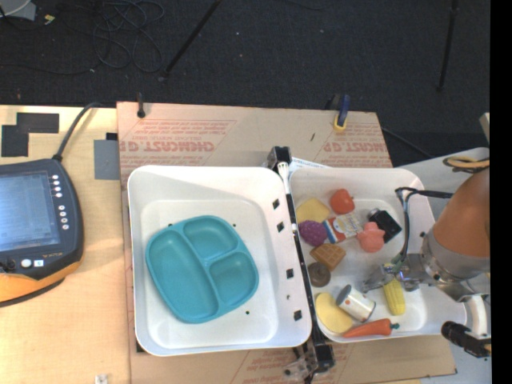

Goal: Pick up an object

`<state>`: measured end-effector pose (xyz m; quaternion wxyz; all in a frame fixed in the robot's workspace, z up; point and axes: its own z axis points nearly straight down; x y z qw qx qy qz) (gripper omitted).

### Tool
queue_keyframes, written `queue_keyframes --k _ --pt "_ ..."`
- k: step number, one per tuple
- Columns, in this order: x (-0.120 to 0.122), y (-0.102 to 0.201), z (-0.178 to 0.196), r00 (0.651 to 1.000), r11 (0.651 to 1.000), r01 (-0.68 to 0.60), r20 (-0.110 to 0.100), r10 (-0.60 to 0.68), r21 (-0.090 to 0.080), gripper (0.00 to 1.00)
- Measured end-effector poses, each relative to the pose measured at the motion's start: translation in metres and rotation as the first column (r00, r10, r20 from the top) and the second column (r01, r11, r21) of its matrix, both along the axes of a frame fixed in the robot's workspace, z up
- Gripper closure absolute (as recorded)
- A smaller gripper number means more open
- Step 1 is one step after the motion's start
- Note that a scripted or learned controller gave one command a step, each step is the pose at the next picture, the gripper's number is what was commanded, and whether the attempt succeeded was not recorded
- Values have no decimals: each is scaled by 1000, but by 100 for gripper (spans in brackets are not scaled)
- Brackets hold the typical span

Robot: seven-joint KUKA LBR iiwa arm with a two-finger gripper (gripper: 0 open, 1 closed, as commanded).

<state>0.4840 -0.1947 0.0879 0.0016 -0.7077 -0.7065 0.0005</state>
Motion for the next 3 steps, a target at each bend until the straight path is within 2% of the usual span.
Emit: queue_keyframes --k 1,2,3 --pt "1 -2 10 1000 1000 5 1 -5 0 100" --pt "-3 77 0 1000 1000 -6 3 6 0 100" --pt "74 139 106 1000 1000 -11 16 11 0 100"
